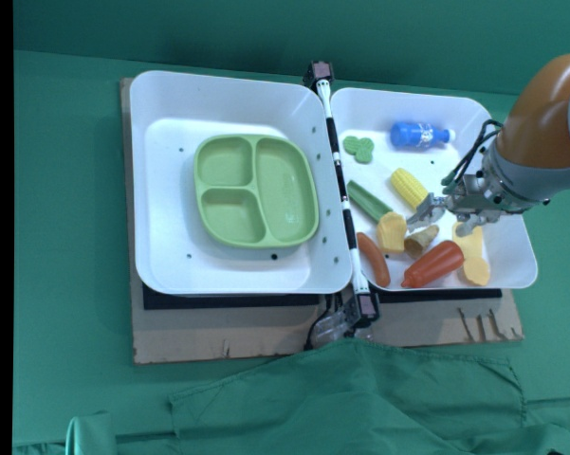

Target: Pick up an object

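Approach step, by my reading: the grey two-finger gripper [449,218] hangs low over the right-hand shallow white plastic bin [512,268], fingers spread apart with nothing between them. Likeliest target is the small tan cone-shaped toy, like an ice-cream cone [420,242], lying just under and left of the fingertips, wedged between the yellow-orange wedge-shaped plastic piece [392,231] and the glossy red plastic pepper [433,263]. It looks short and tapered, lying on its side; whether a fingertip touches it, cannot tell. Next move calls for a straight descent with the fingers astride the cone, then closing; neighbours crowd close, so a finger could land on the pepper instead. Also nearby: yellow plastic corn cob [409,188], blue plastic bottle with white cap [419,136]. The left-hand white bin [161,254] bears a light green three-compartment plate [256,190].
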### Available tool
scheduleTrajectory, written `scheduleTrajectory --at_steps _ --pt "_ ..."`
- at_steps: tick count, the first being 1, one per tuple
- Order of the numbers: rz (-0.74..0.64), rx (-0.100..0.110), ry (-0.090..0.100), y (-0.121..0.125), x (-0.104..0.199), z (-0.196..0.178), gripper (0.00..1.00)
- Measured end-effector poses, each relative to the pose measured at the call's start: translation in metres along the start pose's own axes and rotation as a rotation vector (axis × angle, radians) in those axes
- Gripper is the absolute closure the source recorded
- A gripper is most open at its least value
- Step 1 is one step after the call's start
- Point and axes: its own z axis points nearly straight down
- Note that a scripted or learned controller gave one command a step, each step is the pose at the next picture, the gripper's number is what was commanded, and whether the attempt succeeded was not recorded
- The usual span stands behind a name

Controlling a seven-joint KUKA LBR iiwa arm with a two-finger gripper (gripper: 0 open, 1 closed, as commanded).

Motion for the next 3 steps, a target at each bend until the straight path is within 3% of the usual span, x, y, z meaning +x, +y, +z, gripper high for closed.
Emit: scheduleTrajectory --at_steps 1,2,3 --pt "-0.001 -0.013 -0.002 0.003 -0.002 0.036 0.00" --pt "0.003 -0.026 -0.007 0.005 -0.004 0.021 1.00" --pt "-0.004 -0.013 -0.002 0.005 0.005 -0.032 1.00"
